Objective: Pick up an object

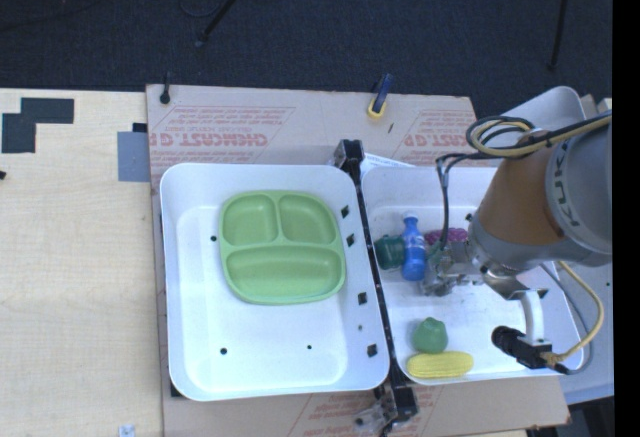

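Note:
The right bin (486,333) holds several small objects. A blue bottle (412,249) stands near its left wall, touching a dark green cup-like item (388,250). A purple object (446,237) lies just behind the wrist. Toward the front sit a green rounded toy (431,335) and a yellow corn cob (440,364). My gripper (443,281) is low in the bin, just right of the blue bottle and partly hidden under the orange-banded wrist (515,210). Nothing can be seen held in it.
The left bin (190,325) carries a light green divided plate (281,247). A black divider (366,265) runs between the bins. A black cable fitting (520,345) hangs over the right bin's front right. Cardboard (260,130) lies under both bins.

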You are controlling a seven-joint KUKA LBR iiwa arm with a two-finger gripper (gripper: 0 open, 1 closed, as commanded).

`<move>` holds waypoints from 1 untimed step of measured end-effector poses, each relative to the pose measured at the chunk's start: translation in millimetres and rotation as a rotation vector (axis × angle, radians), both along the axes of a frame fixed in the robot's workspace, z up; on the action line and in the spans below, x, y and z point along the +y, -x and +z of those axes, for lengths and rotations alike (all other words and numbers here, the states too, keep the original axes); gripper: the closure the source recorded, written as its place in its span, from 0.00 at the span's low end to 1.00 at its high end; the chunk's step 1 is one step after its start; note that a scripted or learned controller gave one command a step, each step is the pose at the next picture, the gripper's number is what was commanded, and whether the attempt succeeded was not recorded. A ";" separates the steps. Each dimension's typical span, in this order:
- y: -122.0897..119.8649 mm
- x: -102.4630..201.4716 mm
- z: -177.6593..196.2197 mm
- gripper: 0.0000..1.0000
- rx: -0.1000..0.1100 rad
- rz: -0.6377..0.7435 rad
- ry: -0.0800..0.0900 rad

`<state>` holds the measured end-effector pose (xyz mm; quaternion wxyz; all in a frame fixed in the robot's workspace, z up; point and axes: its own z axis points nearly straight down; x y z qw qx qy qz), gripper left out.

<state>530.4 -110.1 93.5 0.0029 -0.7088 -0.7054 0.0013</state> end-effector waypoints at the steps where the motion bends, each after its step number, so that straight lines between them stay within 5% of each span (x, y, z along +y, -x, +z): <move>1: 1.7 3.6 37.5 1.00 0.003 0.004 0.000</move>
